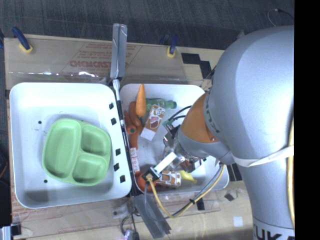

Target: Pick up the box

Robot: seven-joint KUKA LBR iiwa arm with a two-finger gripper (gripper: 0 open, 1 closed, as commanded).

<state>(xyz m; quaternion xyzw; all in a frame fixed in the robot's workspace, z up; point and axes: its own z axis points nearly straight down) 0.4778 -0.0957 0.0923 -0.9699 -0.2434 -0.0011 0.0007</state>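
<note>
A small white box (153, 120) with red and green print lies flat in the upper middle of the right bin (192, 90). It rests beside an orange carrot (141, 99). My gripper (171, 140) hangs low over the right bin's middle, just right of and below the box, largely hidden under the orange-banded wrist (197, 124). Nothing shows between it and the box.
Also in the right bin are a green object (168, 104), reddish-brown pieces (132, 125) along the left wall, and a printed orange-and-white pack (171, 180) with a yellow piece (187, 176) near the front. The left bin (30, 99) holds a green divided plate (77, 151).
</note>
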